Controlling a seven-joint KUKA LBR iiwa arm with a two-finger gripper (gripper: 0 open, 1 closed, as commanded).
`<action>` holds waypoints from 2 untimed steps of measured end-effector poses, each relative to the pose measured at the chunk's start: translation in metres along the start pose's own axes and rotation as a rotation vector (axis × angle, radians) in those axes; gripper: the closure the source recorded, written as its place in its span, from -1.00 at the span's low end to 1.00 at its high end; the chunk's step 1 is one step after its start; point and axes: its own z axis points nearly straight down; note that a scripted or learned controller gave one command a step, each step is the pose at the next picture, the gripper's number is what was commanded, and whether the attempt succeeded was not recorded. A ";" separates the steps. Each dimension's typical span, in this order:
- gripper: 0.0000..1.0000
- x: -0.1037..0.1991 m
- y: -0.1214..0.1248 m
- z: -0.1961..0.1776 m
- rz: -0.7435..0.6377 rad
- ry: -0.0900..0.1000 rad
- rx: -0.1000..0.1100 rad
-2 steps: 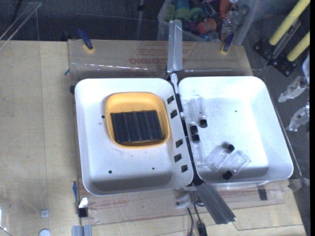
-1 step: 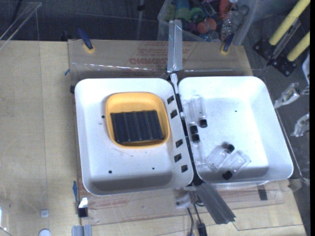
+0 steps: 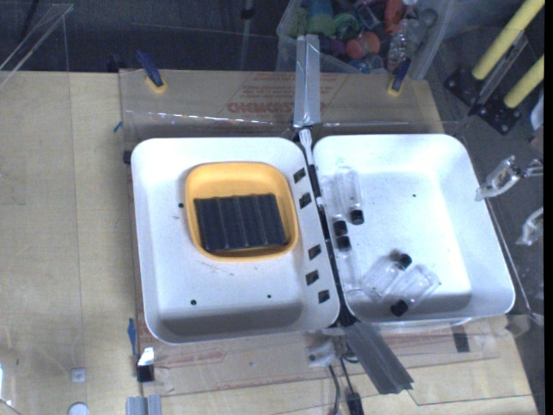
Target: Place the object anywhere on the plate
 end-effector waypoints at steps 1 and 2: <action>-1.00 0.025 0.015 -0.015 -0.194 0.001 -0.001; -1.00 0.044 0.028 -0.010 -0.507 0.001 -0.003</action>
